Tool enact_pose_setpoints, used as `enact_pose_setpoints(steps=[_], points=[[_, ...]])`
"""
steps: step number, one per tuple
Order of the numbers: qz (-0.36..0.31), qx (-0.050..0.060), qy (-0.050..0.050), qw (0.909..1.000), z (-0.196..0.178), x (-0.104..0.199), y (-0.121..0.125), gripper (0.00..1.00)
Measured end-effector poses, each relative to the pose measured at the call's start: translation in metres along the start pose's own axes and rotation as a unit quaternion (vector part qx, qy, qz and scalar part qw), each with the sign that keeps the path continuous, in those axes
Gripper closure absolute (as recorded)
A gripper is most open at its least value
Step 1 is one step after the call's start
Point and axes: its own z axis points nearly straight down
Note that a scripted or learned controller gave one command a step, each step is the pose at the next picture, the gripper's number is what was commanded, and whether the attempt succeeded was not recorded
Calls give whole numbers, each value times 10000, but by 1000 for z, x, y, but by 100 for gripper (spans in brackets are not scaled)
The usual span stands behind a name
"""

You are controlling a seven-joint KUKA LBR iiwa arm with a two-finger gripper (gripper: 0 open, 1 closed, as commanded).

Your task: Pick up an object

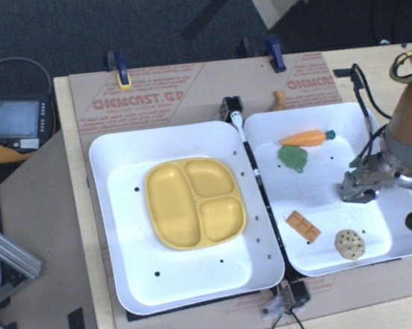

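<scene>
At the far left, off the bench, a handheld control pendant (pixel 11 122) with a small screen is seen; its screen text is too small to be read. The cardboard sheet (pixel 181 88) under the bins bears red printing, read as "CHEMCAST" on the left and again, cut short by the right bin, near the top right. Two blue clamps (pixel 119 67) are fixed at its far edge.

The left bin (pixel 124 231) holds a yellow divided plate (pixel 194 201) with three compartments, lying flat near the middle.

In the right bin (pixel 331 256), an orange carrot (pixel 304 139) with a green tip lies near the far wall, and a green leafy piece (pixel 293 157) is placed just beside it, toward the camera. A tan cracker (pixel 302 226) and a speckled round cookie (pixel 349 243) lie near the bin's near wall, apart from each other.

The gripper (pixel 354 189) is lowered over bare bin floor at the right, well apart from every object. Whether it is spread or closed cannot be told, as its dark parts merge together. The arm is cut off by the right edge.
</scene>
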Motion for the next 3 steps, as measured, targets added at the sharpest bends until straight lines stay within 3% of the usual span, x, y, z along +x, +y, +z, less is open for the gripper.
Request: enact_pose_setpoints(steps=[1,2,3], points=[[-7,-8,-2,10000,-64,-1,0,100],[-7,5,1,10000,-90,-2,2,100],[-32,43,29,10000,-81,54,13,100]])
